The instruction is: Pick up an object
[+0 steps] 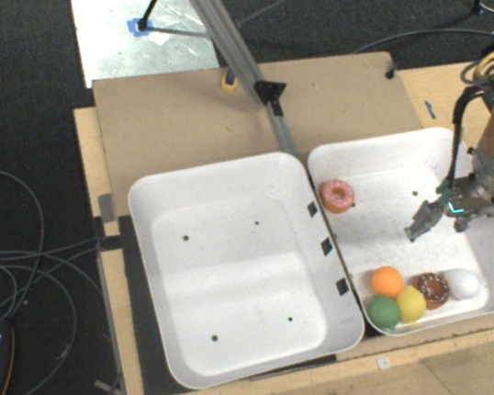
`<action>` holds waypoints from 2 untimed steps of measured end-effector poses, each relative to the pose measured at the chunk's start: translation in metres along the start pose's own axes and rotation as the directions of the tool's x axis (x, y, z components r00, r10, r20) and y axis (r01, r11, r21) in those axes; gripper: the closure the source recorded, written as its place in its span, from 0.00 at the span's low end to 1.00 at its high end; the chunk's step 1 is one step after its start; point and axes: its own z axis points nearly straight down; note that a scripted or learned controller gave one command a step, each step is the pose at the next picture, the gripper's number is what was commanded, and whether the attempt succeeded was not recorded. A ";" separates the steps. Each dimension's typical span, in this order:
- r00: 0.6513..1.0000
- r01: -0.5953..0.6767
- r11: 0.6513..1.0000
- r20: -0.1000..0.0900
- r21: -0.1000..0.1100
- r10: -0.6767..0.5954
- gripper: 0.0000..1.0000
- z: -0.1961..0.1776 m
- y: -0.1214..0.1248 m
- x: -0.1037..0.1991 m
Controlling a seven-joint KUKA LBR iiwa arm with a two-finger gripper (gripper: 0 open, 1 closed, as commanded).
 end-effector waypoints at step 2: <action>1.000 -0.003 1.000 -0.001 0.002 0.003 0.00 0.059 0.001 0.006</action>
